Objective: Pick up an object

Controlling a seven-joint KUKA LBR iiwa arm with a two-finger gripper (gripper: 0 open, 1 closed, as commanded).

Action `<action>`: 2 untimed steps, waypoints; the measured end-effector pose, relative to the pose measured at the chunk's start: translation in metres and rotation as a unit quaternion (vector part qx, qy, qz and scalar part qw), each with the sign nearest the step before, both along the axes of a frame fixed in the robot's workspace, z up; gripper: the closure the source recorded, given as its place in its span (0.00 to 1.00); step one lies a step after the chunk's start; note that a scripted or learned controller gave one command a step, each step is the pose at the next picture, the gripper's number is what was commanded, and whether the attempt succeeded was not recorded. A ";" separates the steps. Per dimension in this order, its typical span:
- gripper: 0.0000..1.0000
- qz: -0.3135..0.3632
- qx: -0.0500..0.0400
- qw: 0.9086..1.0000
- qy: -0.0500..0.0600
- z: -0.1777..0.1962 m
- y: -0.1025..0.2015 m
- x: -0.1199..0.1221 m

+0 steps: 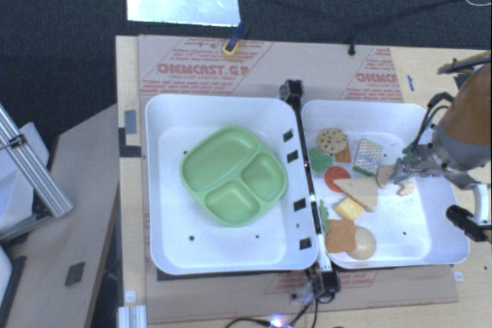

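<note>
Two shallow white bins sit side by side on a wooden bench. The left bin [165, 188] holds a green divided plate [233, 175], resting flat near its middle. The right bin [442, 250] holds a cluster of toy food along its left half: a speckled cookie [332, 140] at the far end, a patterned block [367, 155] beside it, a red round piece [335, 177], a pale cheese wedge [360, 191], a yellow cube [349, 208], and an orange piece [340, 236] touching a cream ball [362, 243] at the near end.

The grey arm reaches in from the right, its gripper [401, 174] low over the right bin, just right of the wedge and block. Whether it is spread or clenched cannot be told; nothing is visibly grasped.

The risk, as I judge it, is crowding: the pieces lie touching, so a descent here could nudge the wedge aside, pinch two pieces, or close on nothing at the cluster's edge.
</note>
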State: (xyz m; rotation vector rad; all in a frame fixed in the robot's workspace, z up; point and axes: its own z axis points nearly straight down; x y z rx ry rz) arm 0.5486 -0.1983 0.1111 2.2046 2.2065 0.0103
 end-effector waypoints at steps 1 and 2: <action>1.00 0.002 0.005 1.000 0.008 0.043 0.001 0.002; 1.00 0.002 0.005 1.000 0.007 0.087 0.000 0.000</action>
